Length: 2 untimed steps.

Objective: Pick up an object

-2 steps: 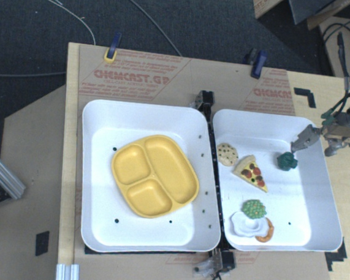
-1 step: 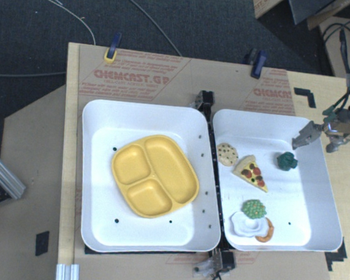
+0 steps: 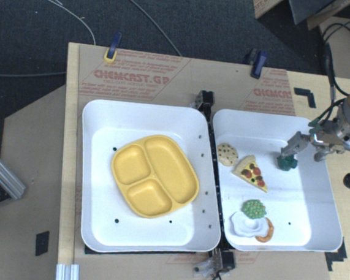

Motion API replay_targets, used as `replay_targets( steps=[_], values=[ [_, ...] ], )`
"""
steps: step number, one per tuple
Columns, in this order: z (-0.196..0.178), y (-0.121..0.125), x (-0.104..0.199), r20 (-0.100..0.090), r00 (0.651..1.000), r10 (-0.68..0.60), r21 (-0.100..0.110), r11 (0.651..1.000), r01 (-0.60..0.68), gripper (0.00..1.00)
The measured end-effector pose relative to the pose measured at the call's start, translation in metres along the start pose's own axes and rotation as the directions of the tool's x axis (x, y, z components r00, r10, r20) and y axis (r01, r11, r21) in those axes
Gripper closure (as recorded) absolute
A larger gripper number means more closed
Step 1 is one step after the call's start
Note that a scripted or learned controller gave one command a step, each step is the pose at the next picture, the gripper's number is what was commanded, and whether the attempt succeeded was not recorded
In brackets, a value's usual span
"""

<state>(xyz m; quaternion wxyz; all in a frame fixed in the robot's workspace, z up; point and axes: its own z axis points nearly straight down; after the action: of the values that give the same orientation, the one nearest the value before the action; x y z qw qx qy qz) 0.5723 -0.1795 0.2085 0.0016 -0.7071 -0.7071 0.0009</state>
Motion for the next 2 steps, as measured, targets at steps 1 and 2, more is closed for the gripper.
replay_targets(
  steps=[1,2],
  values=[
    [0.045,-0.007,-0.004,0.0,1.0,0.0,-0.001,1.0,0.0,0.0],
    [0.098,0.0,-0.01,0.0,1.0,0.0,0.001,1.0,0.0,0.0]
  ],
)
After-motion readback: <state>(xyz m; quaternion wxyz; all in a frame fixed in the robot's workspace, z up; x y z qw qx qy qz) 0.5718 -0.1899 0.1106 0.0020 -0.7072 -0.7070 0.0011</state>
